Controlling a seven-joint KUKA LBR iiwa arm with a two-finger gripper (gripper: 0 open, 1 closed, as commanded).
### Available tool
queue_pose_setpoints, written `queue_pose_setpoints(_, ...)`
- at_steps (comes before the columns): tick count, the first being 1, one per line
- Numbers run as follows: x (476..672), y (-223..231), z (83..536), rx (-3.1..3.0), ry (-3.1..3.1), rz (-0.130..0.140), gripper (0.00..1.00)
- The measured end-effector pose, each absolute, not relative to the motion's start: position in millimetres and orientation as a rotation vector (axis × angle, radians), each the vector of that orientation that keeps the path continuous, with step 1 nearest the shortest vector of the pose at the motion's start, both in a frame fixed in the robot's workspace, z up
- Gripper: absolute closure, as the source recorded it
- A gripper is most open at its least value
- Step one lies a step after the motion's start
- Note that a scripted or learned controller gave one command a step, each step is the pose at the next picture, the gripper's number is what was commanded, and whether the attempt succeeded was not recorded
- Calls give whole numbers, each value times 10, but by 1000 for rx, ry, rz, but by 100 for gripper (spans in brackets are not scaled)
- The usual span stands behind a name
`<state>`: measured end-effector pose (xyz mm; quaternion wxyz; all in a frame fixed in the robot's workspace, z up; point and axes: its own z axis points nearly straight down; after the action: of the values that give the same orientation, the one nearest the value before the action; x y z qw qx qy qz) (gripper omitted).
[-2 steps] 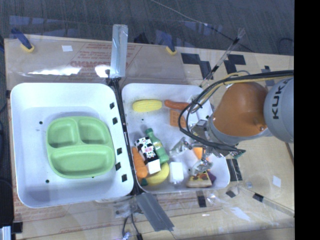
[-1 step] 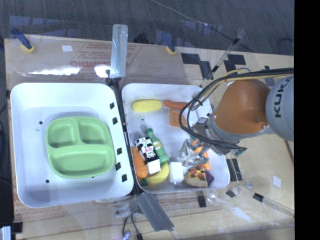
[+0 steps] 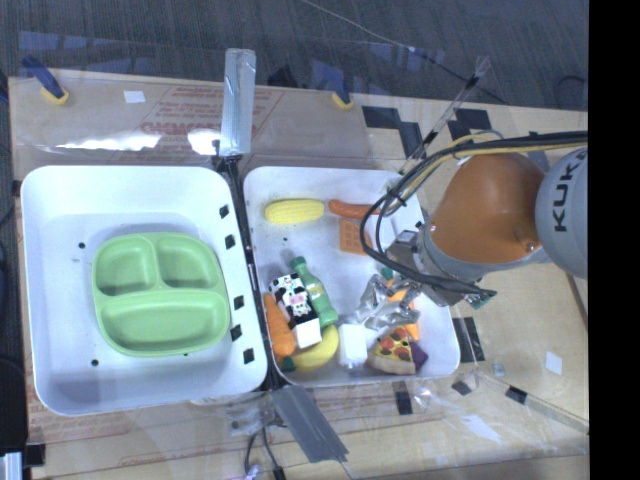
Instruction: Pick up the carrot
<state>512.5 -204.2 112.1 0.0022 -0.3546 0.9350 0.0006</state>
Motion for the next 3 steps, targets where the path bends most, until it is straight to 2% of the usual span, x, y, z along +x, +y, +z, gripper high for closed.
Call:
queue_pose_setpoints(1, 4964, -1688, 1525, -522, 3097, 1, 100)
queue_pose_setpoints(2, 5213, -1470, 1745, -310, 3124, 0, 100)
queue_pose_setpoints(3, 5553, -987, 2047, -671, 3067, 0, 100)
